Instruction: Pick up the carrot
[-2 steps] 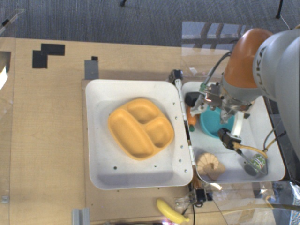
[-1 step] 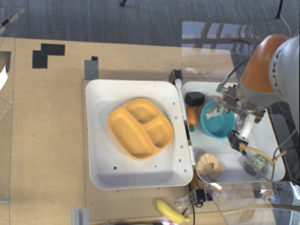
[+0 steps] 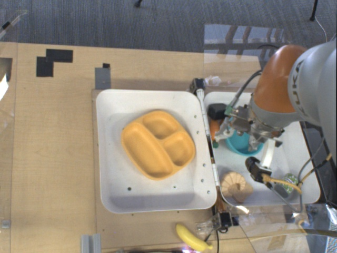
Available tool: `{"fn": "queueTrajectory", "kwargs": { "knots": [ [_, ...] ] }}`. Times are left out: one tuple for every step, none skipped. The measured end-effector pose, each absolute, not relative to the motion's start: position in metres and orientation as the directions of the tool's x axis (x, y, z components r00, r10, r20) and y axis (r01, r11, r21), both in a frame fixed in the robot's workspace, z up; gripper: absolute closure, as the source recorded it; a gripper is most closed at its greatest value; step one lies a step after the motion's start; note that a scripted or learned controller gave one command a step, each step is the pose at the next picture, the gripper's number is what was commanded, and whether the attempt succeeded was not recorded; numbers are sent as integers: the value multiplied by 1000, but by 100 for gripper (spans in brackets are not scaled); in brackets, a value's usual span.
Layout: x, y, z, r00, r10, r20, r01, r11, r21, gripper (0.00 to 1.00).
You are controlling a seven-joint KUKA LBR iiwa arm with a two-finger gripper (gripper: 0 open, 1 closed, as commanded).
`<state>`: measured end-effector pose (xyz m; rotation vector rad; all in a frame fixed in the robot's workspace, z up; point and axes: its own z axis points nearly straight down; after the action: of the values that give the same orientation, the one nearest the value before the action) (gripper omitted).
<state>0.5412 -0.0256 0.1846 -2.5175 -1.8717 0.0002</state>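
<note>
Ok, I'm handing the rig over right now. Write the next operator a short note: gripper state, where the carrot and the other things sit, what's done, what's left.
Gripper: low over the right white bin, above a teal round cup; whether it grips anything cannot be told.
Carrot: a small orange piece at the right bin's left wall, beside a black item, partly hidden by the wrist.
Other things: tan ridged shell-shaped object at the near end of the right bin; orange three-compartment plastic tray in the left white bin; yellow banana on the bench.
Done: nothing confirmed.
Left: grasp and lift the carrot.
</note>
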Motion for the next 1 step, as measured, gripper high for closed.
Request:
{"fn": "queueTrajectory", "kwargs": {
  "knots": [
    [541,-26,185,290,957,2,957,-290,-3,0]
  ]
}}
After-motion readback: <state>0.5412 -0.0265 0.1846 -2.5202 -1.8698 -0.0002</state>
